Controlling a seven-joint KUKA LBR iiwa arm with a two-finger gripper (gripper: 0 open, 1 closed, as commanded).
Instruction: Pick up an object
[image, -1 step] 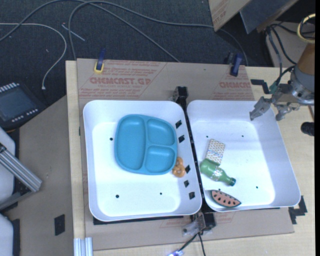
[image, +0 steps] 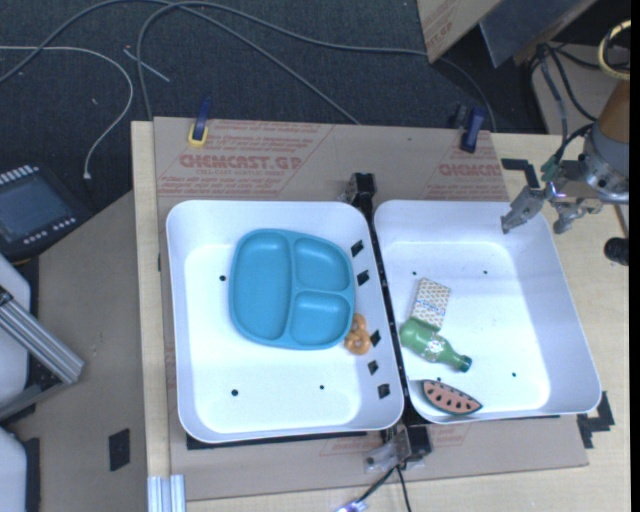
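The jaws (image: 540, 212) hung spread open and held nothing, over the right bin's (image: 560, 330) far corner. Well below-left of them lay a green bottle (image: 434, 343), a patterned packet (image: 431, 299) and a watermelon slice (image: 451, 397).

bins (image: 200, 395): smooth white plastic
plate (image: 290, 288): smooth blue plastic
bottle (image: 433, 343): shiny green
tabletop (image: 160, 190): matt brown board with red print

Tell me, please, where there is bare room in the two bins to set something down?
Right bin: far half and right side are bare; green bottle, patterned packet and watermelon slice crowd its near-left. Left bin: free strip nearer than the blue plate.
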